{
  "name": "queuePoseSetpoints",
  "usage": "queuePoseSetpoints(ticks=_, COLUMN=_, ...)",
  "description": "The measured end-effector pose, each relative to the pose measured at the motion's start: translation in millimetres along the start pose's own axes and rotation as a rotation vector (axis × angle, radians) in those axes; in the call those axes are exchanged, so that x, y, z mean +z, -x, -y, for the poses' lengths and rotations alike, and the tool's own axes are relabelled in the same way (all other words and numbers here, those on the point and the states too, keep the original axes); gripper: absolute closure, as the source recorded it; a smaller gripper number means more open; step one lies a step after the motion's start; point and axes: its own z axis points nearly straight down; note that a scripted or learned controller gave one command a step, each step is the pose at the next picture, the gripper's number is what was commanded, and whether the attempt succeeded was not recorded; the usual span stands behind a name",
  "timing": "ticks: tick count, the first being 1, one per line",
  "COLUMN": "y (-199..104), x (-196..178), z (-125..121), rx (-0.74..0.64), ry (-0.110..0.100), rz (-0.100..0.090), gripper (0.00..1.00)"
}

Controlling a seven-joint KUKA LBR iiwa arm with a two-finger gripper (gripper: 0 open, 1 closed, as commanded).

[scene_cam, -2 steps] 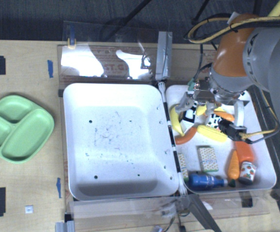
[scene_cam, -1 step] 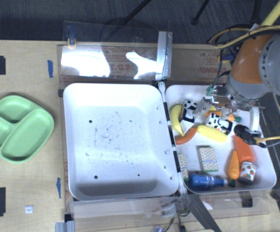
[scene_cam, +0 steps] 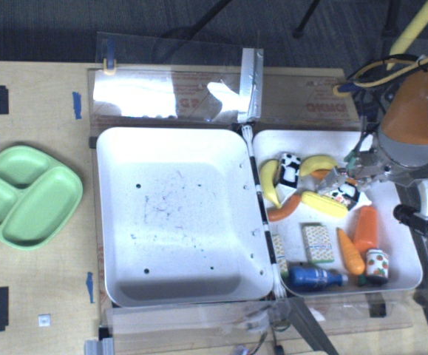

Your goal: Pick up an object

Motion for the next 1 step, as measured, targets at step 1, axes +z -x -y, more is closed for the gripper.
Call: queuePoseSetpoints(ticks=1, y=0.8, x=-11.4, z=-1.5, rx=-0.002, ry=0.005, rz=0.005, gripper=1.0)
